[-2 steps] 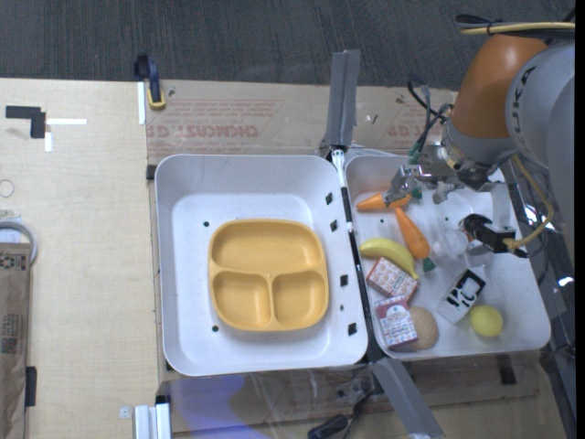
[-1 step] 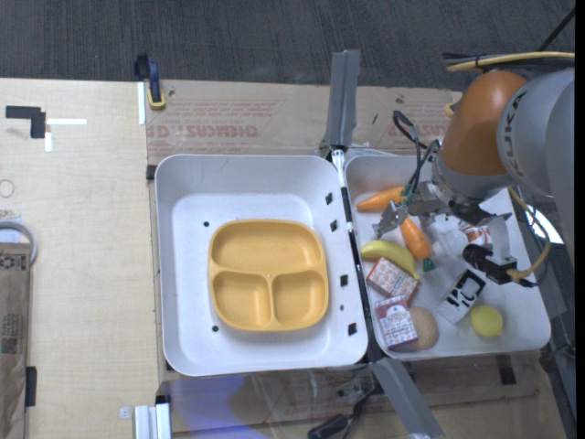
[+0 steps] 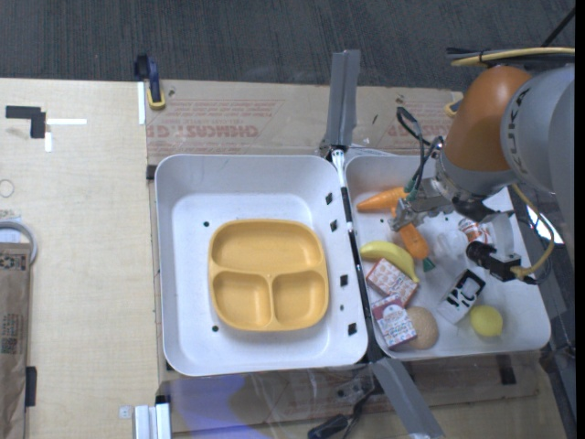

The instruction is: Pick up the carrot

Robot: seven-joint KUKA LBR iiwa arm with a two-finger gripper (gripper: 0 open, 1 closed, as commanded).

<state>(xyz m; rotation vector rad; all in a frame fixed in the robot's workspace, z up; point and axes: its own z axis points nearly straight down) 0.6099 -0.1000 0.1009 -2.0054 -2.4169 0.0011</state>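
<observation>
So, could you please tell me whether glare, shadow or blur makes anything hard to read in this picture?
In the camera view the light is even and soft; the left bin shows mild glare on its white rim; the carrot reads sharply; the arm shades the right bin around the gripper, where detail is murky.

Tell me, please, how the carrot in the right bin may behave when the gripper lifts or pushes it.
The carrot looks like smooth moulded plastic, so it is probably stiff and light, and perhaps slippery between fingers. Its round, tapered shape suggests that a push would roll it or swing it about its thin end. It lies near the bin's wall, with the gripper beside it, which may limit its travel.
</observation>
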